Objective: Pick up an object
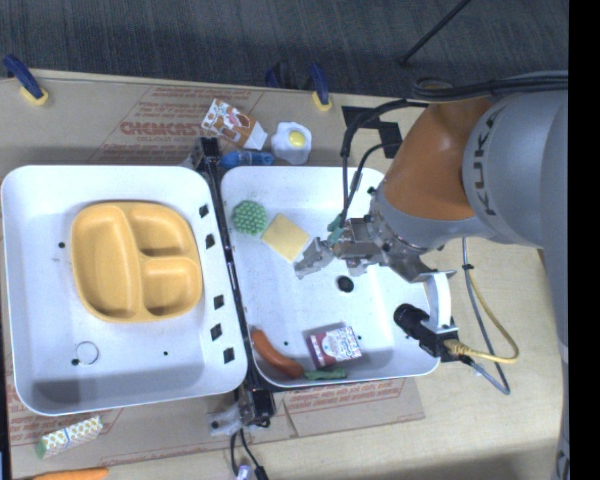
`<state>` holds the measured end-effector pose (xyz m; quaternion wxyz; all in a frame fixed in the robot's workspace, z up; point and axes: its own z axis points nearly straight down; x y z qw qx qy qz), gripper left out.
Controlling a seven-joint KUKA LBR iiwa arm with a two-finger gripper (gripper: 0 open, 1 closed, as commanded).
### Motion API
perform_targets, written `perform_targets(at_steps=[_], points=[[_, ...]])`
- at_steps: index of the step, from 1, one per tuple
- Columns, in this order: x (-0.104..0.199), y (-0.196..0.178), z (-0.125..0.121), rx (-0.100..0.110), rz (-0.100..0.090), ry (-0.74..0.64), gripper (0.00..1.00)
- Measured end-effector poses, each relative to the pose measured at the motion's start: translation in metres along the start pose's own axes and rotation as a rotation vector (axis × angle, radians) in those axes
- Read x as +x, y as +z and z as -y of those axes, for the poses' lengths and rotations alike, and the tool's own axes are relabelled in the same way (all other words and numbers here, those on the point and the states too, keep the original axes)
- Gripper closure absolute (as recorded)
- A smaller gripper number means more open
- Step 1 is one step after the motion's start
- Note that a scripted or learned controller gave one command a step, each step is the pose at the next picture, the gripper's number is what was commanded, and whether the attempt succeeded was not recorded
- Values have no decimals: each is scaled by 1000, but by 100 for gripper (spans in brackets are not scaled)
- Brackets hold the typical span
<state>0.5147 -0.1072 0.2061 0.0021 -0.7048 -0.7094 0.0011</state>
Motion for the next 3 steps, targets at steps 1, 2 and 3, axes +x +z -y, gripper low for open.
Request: perform_targets(at_steps=[1,2,3], points=[[8,115,-5,0,0,-322,0],[6,114,-34,-2,1,-314,0],[-60,114,-64,-2,2,-197,0]])
